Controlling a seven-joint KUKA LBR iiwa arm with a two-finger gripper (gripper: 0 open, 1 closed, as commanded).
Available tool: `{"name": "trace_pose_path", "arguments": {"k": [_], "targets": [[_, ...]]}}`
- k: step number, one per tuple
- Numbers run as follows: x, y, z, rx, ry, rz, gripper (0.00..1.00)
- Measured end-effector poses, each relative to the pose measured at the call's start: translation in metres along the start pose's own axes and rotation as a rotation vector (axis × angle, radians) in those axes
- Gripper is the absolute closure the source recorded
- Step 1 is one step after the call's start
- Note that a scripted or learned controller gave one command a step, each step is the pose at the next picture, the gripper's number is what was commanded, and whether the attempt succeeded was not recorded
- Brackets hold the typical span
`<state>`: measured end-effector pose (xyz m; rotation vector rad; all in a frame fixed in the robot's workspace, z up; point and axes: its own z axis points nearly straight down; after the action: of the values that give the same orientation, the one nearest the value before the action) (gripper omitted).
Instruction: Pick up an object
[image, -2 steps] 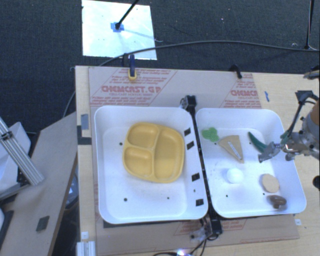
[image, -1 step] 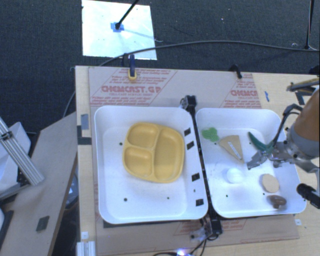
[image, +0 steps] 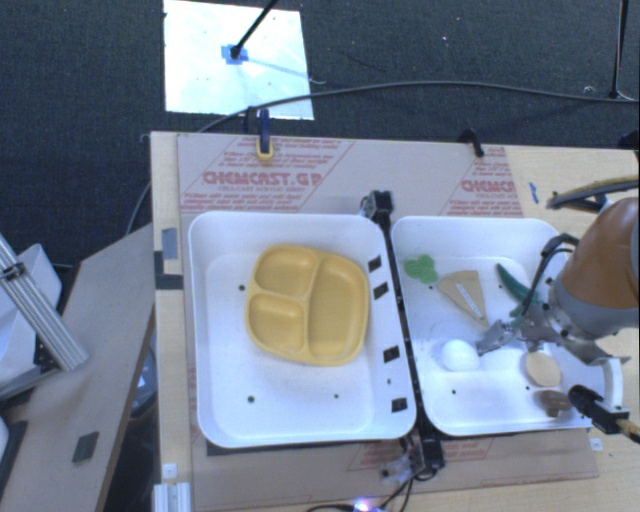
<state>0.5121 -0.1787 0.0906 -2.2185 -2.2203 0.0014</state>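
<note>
The right bin (image: 490, 415) holds several small items. A white ball (image: 458, 354) lies near its middle, with a tan wedge (image: 465, 293) and a light green piece (image: 421, 268) behind it. A dark green piece (image: 515, 283) sits toward the back right. A tan disc (image: 542, 370) and a brown lump (image: 554, 402) lie at the front right. My gripper (image: 492, 338) hangs low over this bin, just right of the white ball and pointing left toward it. Nothing shows held in it.
The left bin (image: 225, 400) holds a yellow divided plate (image: 307, 303). A black-clipped divider (image: 392, 320) runs between the two bins. The grey and orange arm (image: 600, 275) covers the right bin's right side.
</note>
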Motion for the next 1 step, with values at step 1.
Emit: {"name": "trace_pose_path", "arguments": {"k": [1], "targets": [[-0.0007, 0.0017, -0.0139, -0.006, -0.003, 0.0, 1.0]]}}
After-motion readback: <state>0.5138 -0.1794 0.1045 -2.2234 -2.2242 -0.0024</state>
